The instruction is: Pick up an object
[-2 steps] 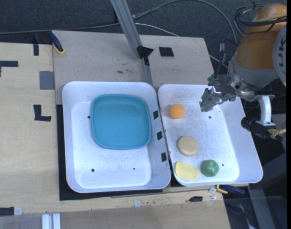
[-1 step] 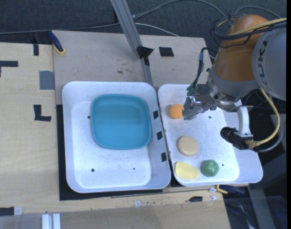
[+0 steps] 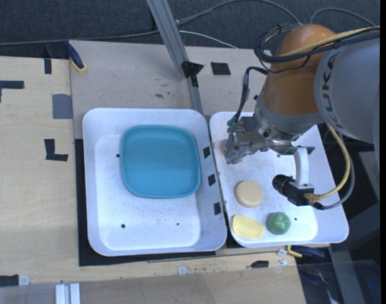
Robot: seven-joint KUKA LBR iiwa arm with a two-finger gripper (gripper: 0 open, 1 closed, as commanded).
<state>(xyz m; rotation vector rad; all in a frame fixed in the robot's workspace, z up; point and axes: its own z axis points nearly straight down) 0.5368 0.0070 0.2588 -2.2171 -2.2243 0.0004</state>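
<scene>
Item 1: gripper (image 3: 236,149), upper part of the right bin (image 3: 326,233), centre-right of the frame, hanging from the grey arm with its orange band. Whether it is apart or together cannot be told; nothing is visibly held.

Item 2: candidate objects, all in the lower part of the right bin, below the gripper and apart from it. Beige round piece (image 3: 249,193), nearest the gripper. Yellow piece (image 3: 247,226), near the bin's lower left corner. Green ball (image 3: 279,223), just beside the yellow piece on its right.

Item 3: left bin (image 3: 98,170), centre of the frame, holding a blue plate (image 3: 160,161).

Item 4: risks, as judged. The gripper sits above bare bin floor near the dividing wall, so a descent here likely closes on nothing. The green ball may roll off when nudged. The yellow piece lies close to the wall, which could block one side of a grasp.
</scene>
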